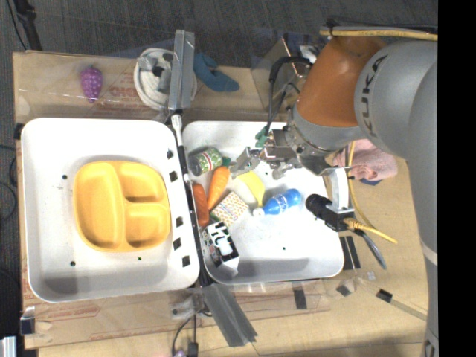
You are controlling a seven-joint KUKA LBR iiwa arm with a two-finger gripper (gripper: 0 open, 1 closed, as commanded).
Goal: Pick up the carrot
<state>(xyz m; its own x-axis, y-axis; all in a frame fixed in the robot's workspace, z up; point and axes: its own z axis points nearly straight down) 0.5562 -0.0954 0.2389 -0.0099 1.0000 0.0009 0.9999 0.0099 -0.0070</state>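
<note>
Two bins share the tabletop (59,95): the left bin (44,136) holds a yellow tray (123,203); the carrot (217,187) lies unheld at the right bin's (297,262) left side. Approach step; the tool (260,157) hovers nearby, its spread untellable, and must descend onto it.

Orange carrot (216,187); yellow divided tray (123,203); blue bottle (282,201); purple grapes (91,82).

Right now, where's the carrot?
The carrot lies in the right bin, near its left wall, just below the green can and left of the yellow block. The gripper is just up-right of its top.
</note>
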